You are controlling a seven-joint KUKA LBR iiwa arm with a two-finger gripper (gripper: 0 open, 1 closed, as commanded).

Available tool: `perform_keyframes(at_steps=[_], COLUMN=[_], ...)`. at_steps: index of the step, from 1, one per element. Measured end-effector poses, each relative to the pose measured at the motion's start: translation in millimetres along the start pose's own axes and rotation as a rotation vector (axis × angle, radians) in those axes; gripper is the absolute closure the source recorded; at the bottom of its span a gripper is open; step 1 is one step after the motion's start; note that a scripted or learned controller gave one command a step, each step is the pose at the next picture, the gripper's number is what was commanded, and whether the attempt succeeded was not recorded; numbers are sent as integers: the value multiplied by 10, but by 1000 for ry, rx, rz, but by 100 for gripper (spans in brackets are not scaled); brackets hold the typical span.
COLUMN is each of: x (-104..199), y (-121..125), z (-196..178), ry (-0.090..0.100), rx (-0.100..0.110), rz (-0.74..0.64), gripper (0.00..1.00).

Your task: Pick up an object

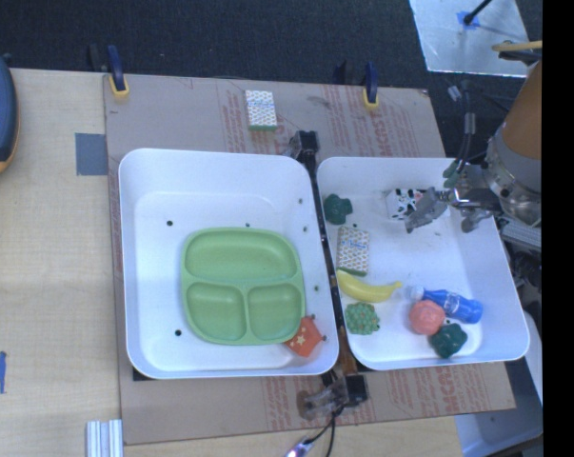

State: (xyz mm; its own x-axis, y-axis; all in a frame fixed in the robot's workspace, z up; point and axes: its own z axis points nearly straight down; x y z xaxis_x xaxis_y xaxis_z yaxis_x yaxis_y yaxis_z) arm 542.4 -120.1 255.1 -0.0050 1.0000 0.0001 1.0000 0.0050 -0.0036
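Grey robot arm with an orange band (524,112), at the right edge of the frame.
Below the band sits a rounded grey metal wrist (515,174); a dull silver two-finger gripper (437,209) of small angular metal parts juts from it, with thin dark cables alongside.

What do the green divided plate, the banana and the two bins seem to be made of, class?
Green divided plate: likely matte plastic, uniform colour with moulded compartments. Banana: probably a plastic or rubber toy, evenly yellow and smooth. Left bin and right bin: seemingly smooth white plastic with rounded corners and a faint sheen.
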Motion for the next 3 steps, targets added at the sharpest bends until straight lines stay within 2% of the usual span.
perform_keyframes(at_steps=[1, 2, 3], x=[-617, -941, -919], y=[-198, 494, 1168], z=[1499, 560, 955], ry=[0, -6, -2], rx=[6, -13, -6], rz=[4, 0, -2], gripper=[0, 0, 0])
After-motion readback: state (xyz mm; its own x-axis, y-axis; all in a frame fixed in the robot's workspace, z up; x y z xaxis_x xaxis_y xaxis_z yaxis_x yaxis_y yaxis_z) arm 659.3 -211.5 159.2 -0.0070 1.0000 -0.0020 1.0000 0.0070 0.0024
